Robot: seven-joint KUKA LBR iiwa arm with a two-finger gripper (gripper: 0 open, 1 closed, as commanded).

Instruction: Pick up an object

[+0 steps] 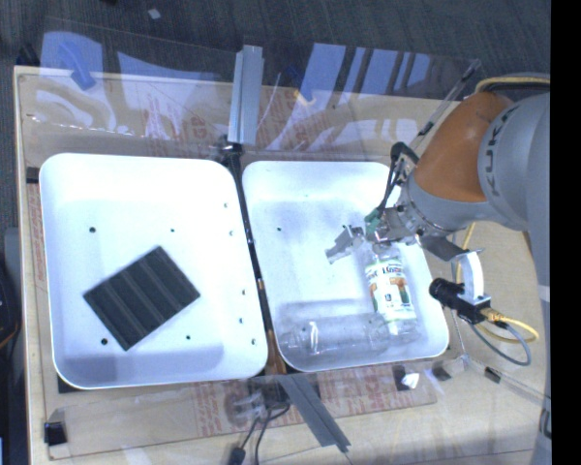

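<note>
**White-labelled bottle under the gripper, grasp not yet made**

The gripper (353,240) is low in the right bin (271,260), just beside the top of the small bottle (392,294), which lies near the bin's right wall. Fingers look apart, w/ nothing between them. A clear bottle (334,335) lies along the front wall. Step: approach. Next: centre over the bottle, then close.

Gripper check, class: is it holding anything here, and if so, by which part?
It cannot be told. The gripper sits low in the right bin, at the top end of the labelled bottle, but no grasp is visible.
</note>
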